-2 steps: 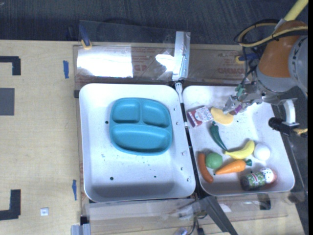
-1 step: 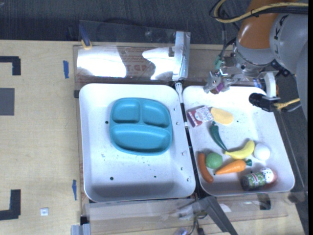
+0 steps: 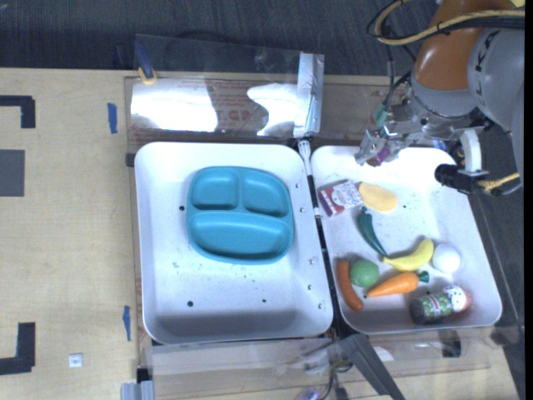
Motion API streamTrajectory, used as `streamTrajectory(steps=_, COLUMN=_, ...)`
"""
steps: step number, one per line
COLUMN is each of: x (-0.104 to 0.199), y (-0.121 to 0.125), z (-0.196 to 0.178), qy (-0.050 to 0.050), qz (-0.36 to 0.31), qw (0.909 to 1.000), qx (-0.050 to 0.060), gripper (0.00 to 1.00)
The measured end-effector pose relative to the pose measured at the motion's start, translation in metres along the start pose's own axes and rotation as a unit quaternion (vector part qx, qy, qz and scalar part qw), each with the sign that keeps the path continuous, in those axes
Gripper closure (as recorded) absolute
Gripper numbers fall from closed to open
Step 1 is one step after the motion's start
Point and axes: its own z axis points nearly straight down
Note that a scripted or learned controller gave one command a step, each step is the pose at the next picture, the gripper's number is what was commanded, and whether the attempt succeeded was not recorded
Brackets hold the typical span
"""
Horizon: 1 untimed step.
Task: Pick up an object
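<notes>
Nothing is picked up yet: the gripper (image 3: 372,151) hangs over the far edge of the right bin (image 3: 479,248); I cannot tell its opening. Nearest lies the yellow piece (image 3: 379,197), untouched.

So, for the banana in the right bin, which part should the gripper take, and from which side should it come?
A judgement: take the banana at its middle, coming straight down from above, closing across its narrow width. It lies flat and curved, so the middle is the thickest part. The carrot below and the white egg to the right lie close, leaving little room at the ends.
</notes>
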Motion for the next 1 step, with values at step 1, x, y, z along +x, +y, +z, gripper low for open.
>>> streamTrajectory(steps=1, x=0.0662, y=-0.0296, z=-0.0091, qy=0.001, qz=0.006, qw=1.0, qx=-0.001, gripper=1.0)
